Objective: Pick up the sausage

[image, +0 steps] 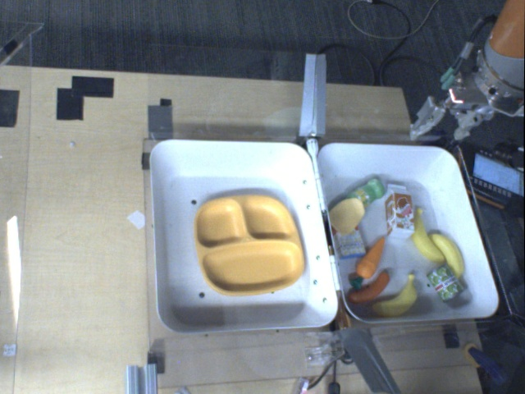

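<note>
One sausage (369, 286) lies near the lower left edge of the right bin (464, 189), while the claw (449, 115) hovers open beyond its upper right rim.

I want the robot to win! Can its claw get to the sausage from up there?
Probably yes. The claw sits above the bin's back corner, and the sausage lies uncovered near the front, though a carrot and banana crowd it.

A pale wooden counter (74, 245) fills the lower view, with black rectangular marks (82, 95) near its far left edge. Beyond it lies dark grey carpeted floor (205, 11), where a thin cable (381, 15) loops. Light is even.
</note>
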